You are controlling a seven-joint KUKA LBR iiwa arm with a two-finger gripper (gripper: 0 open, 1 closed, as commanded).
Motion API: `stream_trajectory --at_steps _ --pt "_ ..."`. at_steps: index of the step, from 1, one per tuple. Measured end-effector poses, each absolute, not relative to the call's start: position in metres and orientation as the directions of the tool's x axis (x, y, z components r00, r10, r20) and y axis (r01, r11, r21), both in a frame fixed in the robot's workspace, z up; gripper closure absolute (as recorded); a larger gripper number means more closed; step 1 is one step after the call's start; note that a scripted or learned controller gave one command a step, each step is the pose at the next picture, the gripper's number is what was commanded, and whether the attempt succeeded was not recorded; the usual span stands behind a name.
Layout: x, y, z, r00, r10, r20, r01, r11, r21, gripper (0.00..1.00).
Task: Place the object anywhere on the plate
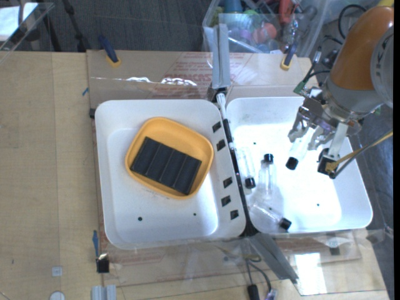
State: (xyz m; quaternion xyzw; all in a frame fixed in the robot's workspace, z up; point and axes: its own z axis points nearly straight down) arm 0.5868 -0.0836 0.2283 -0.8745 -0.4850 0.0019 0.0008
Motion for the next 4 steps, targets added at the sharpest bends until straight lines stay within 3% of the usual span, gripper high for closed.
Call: stream_trajectory --at_steps 1,2,4 --pt "0.57 -0.115 0.134 0.217 0.976 0.001 0.976 -0.217 -0.005 1.0" --pt "0.558 -0.062 0.184 0.123 0.992 0.001 0.992 -0.123 0.0 1.0" --pt "0.619 -0.021 0.184 -0.201 0.98 0.0 0.98 0.201 0.002 1.0"
